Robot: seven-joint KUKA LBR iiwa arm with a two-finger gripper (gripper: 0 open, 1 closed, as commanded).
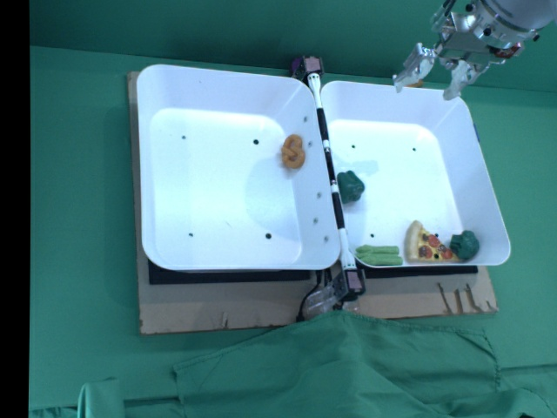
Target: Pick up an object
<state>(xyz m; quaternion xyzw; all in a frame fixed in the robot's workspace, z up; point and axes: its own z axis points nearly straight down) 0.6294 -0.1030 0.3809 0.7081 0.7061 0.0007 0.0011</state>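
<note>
My gripper (pixel 431 75) hangs high over the far edge of the right bin (pixel 487 190), its two fingers spread open with nothing between them. Well below it in the right bin lie a dark green broccoli piece (pixel 350 185) near the divider, a pizza slice (pixel 426 243), a second broccoli piece (pixel 465 245) at the near right corner, and green beans (pixel 379 254) along the near wall. An orange pretzel (pixel 293 152) rests in the left bin (pixel 165 129), close to its right wall.
A black-and-white bar (pixel 329 168) runs between the two bins, with clamps at both ends. The bins stand on a cardboard sheet (pixel 174 316). Green cloth (pixel 348 364) is bunched at the front of the bench.
</note>
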